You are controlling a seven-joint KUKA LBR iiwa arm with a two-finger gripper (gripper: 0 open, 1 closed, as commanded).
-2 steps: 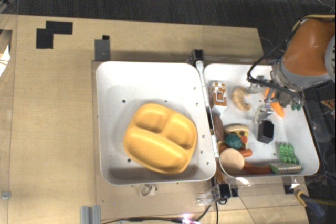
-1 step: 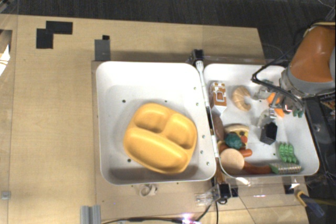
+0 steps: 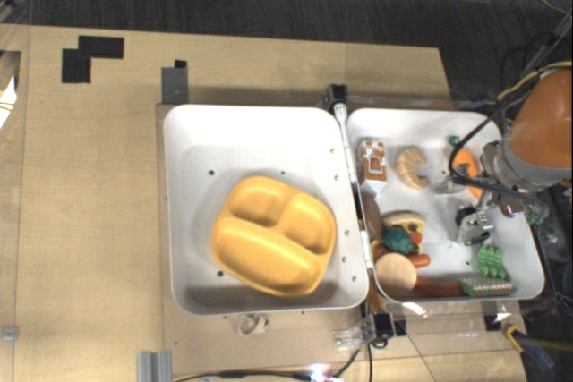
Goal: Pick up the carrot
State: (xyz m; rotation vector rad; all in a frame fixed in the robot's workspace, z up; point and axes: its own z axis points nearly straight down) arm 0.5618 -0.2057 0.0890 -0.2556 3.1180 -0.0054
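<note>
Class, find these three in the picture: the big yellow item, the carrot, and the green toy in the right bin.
big yellow item (image 3: 273, 234), camera view, top middle.
carrot (image 3: 464, 163), camera view, orange body.
green toy (image 3: 490, 261), camera view, centre.

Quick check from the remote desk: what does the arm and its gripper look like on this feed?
The arm enters from the right as a rounded orange band over a grey metallic wrist section. Black cables loop around the orange part and run off toward the upper right. Below it, the gripper is a small assembly of silver-grey metal with dark parts, above the right white bin.
</note>
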